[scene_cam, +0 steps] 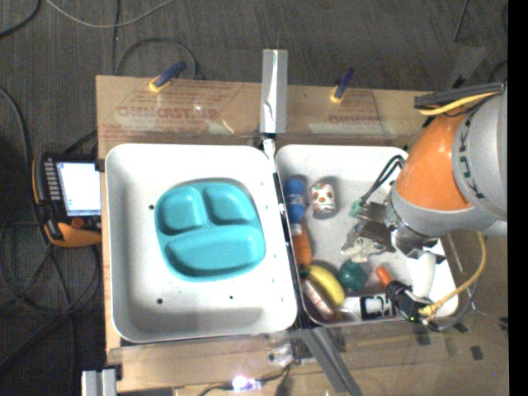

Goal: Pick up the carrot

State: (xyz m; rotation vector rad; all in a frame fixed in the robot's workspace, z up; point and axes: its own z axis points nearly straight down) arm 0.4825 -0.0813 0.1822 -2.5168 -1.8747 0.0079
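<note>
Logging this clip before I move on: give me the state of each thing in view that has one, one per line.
Gripper: low in the right bin, finger state hidden.
Carrot: lying against the right bin's left wall, not held.
Blue bottle: lying on its side above the carrot.
Banana: lying flat near the front wall.
Patterned cup: lying free on the bin floor.
Teal divided plate: flat in the left bin.

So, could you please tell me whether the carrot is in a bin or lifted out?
In the right bin: the carrot lies against its left wall, apart from the tool.
</note>
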